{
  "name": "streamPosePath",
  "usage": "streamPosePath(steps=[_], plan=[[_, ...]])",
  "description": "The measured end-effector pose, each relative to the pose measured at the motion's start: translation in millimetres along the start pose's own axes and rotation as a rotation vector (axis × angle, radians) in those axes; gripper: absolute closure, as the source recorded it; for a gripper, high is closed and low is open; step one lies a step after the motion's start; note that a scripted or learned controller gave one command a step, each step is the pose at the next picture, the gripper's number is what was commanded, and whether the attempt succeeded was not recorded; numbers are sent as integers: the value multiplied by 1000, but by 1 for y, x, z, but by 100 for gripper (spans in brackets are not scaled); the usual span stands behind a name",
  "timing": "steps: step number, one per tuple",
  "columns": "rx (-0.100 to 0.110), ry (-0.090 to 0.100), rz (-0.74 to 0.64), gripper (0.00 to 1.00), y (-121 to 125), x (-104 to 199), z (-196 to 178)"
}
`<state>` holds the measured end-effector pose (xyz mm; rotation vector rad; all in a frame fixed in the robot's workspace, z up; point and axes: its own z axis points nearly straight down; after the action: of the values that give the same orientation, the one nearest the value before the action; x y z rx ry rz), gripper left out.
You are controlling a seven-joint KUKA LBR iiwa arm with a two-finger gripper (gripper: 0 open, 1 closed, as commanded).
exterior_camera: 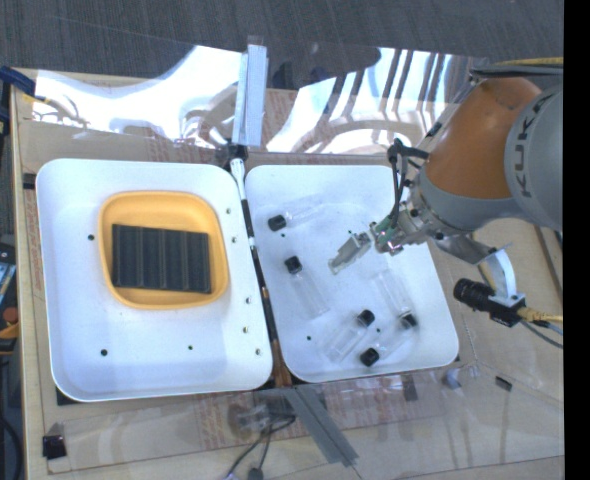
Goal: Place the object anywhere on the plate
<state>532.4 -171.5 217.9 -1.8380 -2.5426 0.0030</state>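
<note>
the grey arm (495, 158) with its orange band comes in from the right and bends down over the right bin (430, 343). to the left, the left bin (65, 348) carries a yellow plate (125, 213) with a dark ribbed panel (162, 258) set into its middle. the two bins sit side by side, touching along a narrow dark seam.

the gripper (347, 255) hangs low over the upper middle of the right bin, pointing down and left. its fingers look closed on a small clear vial (341, 259), though the vial is see-through against the white floor, so this is hard to be sure of.

several more clear vials with black caps lie scattered in the right bin: one near the upper left (276, 223), one just below it (293, 265), and a loose group of three near the bottom edge (365, 319) (408, 320) (369, 356). all of these are well apart from the plate.
</note>
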Motion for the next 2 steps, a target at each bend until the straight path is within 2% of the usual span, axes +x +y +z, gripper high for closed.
streamPosePath(steps=[1,2], plan=[[-1,-1,-331,0,-14,19,-11],[-1,-1,-331,0,-14,19,-11]])
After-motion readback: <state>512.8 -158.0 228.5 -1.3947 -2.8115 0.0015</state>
